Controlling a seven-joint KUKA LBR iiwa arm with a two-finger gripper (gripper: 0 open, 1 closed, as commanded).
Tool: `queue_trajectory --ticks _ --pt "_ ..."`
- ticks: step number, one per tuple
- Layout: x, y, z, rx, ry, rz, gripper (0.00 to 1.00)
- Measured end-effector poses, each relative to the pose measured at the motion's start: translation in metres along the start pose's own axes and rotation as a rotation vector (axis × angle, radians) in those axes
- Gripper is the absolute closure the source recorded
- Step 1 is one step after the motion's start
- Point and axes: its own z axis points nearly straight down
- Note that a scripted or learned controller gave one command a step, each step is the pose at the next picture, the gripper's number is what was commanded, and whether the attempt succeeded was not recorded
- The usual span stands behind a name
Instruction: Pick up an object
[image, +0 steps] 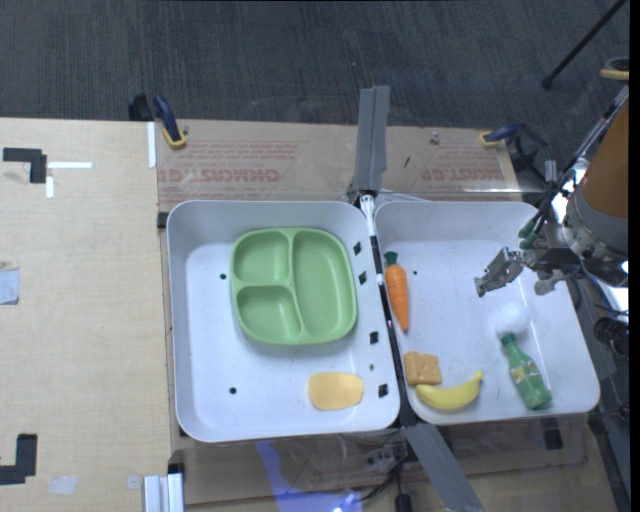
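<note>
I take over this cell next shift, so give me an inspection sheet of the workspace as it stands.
Surface: two white bins, left bin, right bin, on a cardboard-covered bench.
Job's things: carrot, cracker, banana, green bottle, white object in right bin; green divided plate, yellow slice in left bin.
Clutter: nothing seen.
Grippers: pincer above right bin, holding nothing.
Cables: wires on the wrist.
Surroundings: clamps, dark floor.

One fixed camera up above the counter (80, 330) — angled down, far enough to catch both bins (190, 330) side by side.
</note>
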Motion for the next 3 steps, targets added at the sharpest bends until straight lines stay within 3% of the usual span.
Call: queue_trajectory --ticks 1,2,3 --pt "-0.046 -0.008 0.057 0.000 0.000 0.041 0.00" --pt "-0.047 -0.027 0.058 -0.001 0.001 0.087 0.00" --pt "-0.073 -0.012 0.126 -0.001 0.001 -0.076 0.00"
